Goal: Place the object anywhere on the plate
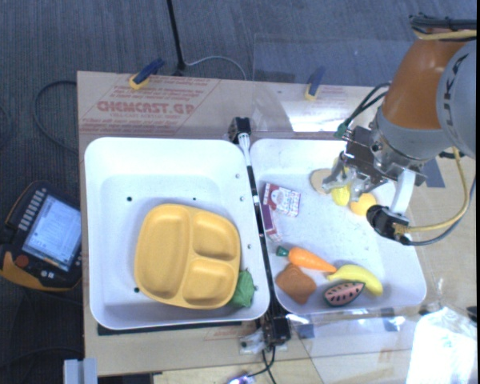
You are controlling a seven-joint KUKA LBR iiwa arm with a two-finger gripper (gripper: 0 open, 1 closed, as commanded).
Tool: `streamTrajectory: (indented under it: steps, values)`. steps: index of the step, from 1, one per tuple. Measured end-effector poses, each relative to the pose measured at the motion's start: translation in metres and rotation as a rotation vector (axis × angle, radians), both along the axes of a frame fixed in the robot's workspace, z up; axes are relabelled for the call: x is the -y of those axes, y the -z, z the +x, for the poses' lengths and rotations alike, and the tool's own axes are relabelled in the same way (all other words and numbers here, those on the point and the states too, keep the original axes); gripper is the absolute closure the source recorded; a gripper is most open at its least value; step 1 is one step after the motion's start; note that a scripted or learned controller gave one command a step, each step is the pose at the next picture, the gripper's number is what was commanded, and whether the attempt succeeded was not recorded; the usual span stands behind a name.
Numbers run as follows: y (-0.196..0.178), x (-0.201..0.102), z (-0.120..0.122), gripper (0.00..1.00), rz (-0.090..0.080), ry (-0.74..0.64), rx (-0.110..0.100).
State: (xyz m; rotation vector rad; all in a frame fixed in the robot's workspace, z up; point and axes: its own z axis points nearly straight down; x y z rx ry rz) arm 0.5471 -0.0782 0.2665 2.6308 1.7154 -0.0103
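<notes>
A yellow divided plate (188,254) lies in the left bin (112,174), with nothing on it. My gripper (350,184) is low over the upper right part of the right bin (400,290). A small yellow object (357,206) sits right at its tip, partly hidden by it; I cannot make out whether it is held. A beige disc (321,180) lies just left of the gripper.
The right bin also holds a red and white carton (281,200), a carrot (310,258), a brown piece (294,283), a banana (360,275) and a watermelon slice (340,294). A green item (245,288) pokes out beside the plate's lower right edge.
</notes>
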Motion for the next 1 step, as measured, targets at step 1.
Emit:
streamTrajectory:
  steps: [1]
  values:
    - [-0.0001,0.0,0.0,0.0,0.0,0.0,0.0]
